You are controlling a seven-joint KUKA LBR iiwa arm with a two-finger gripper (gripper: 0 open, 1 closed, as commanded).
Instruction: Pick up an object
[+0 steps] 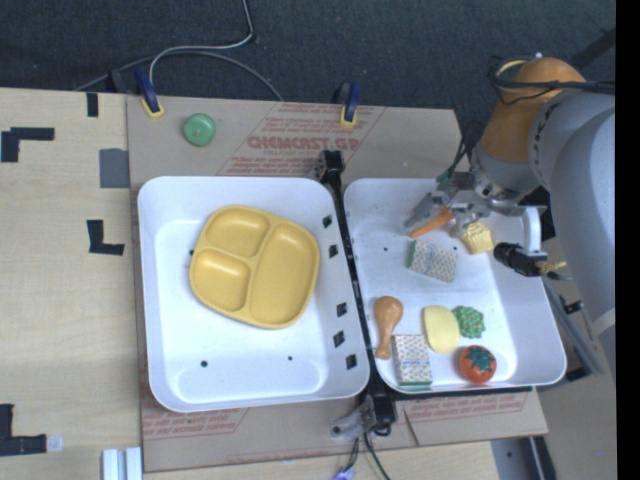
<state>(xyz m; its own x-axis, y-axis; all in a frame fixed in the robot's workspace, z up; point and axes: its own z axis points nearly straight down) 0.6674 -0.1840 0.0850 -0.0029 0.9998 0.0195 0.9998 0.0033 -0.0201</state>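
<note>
Over the right bin (520,363), the arm's fingers (432,213) grasp an orange carrot (436,225).

Even overhead light, soft shadows (slightly grainy)

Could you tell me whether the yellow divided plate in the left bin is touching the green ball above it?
Apart. The camera view shows the yellow divided plate inside the left bin, while the green ball sits on cardboard beyond its rim.

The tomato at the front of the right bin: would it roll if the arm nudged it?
Probably. The tomato looks round and smooth, so a nudge would likely roll it. It lies near the right bin's front rim, which should stop it. It looks like a toy, so probably light and stiff.
</note>
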